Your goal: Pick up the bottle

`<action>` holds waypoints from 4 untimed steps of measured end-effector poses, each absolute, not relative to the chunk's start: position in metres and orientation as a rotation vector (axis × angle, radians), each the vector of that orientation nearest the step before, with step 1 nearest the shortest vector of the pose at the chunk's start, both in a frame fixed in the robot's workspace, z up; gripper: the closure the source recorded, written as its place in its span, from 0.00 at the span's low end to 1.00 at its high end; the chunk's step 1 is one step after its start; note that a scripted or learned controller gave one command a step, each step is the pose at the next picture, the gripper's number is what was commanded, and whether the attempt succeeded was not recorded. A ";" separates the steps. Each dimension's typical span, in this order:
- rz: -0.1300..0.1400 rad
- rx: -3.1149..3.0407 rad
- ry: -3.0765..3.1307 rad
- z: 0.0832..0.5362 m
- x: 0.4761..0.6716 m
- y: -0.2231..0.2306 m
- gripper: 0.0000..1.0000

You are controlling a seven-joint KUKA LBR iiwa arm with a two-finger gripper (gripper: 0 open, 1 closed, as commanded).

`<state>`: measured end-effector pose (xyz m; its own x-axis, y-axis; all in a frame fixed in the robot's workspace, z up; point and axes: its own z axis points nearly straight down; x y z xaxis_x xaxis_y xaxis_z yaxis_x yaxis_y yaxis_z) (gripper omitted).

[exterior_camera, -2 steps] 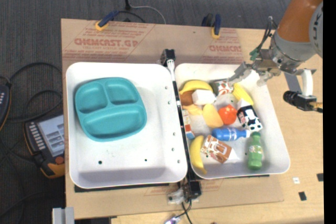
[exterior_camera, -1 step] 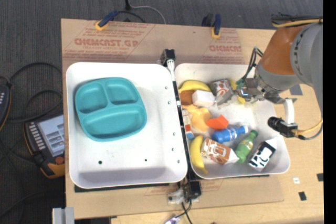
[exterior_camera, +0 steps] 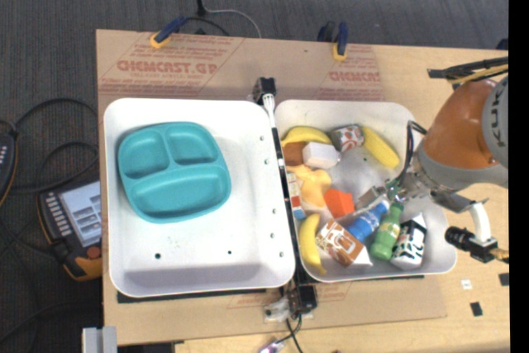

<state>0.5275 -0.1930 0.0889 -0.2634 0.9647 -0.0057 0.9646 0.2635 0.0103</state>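
Two bottles lie in the right bin [exterior_camera: 430, 264]. The blue bottle [exterior_camera: 366, 221] with a white band lies near the front, and a green bottle [exterior_camera: 386, 236] sits just right of it. My gripper [exterior_camera: 388, 194] is low in this bin, right above the upper ends of both bottles. Its fingers stand open and spread, and I see nothing held between them. The grey arm with its orange band [exterior_camera: 463, 128] comes in from the right over the bin's rim.
Around the bottles are two bananas [exterior_camera: 381, 148], an orange block [exterior_camera: 339, 202], a brown carton [exterior_camera: 339, 244], a black-and-white carton [exterior_camera: 410, 243], a can [exterior_camera: 349, 136] and yellow items. The left bin [exterior_camera: 240, 260] holds a teal divided plate [exterior_camera: 173, 169].
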 end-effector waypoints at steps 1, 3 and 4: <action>0.007 1.928 2.466 0.089 0.514 -0.126 0.00; 0.017 2.660 1.659 0.089 0.488 -0.121 0.00; 0.012 2.900 1.184 0.088 0.487 -0.106 0.00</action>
<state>0.4867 -0.1058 0.0883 0.7141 0.7000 0.0035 0.6999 -0.7141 0.0114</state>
